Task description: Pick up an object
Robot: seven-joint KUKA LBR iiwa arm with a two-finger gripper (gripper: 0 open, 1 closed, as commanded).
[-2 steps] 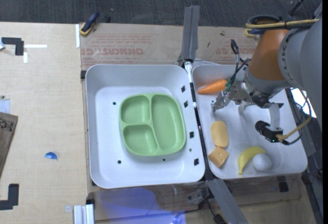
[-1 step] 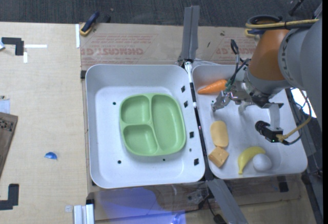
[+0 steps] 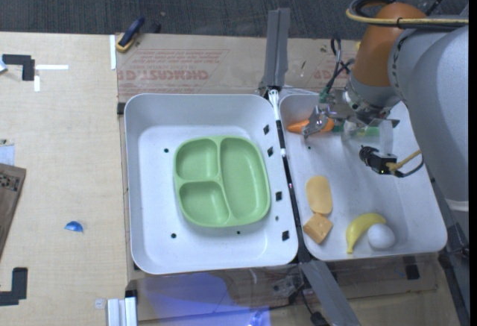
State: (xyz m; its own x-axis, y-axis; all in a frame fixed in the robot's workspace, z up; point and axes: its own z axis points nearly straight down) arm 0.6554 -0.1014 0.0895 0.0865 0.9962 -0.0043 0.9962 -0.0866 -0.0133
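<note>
My gripper (image 3: 316, 124) is low over the far left corner of the right bin (image 3: 414, 194), below the orange band of the arm. Its tip meets the right end of a small orange carrot-like piece (image 3: 297, 125) that lies against the bin's far wall. The wrist hides the contact, so a hold on the piece is not visible. Nearer the front of the same bin lie a pale orange oval piece (image 3: 320, 194), a tan block (image 3: 317, 228), a yellow banana (image 3: 361, 230) and a white ball (image 3: 381, 236).
The left bin (image 3: 145, 168) holds a green divided plate (image 3: 222, 181). A grey divider post (image 3: 276, 48) stands between the bins at the back. A black cable end (image 3: 378, 159) hangs from the wrist over the right bin. The arm's body covers the right side.
</note>
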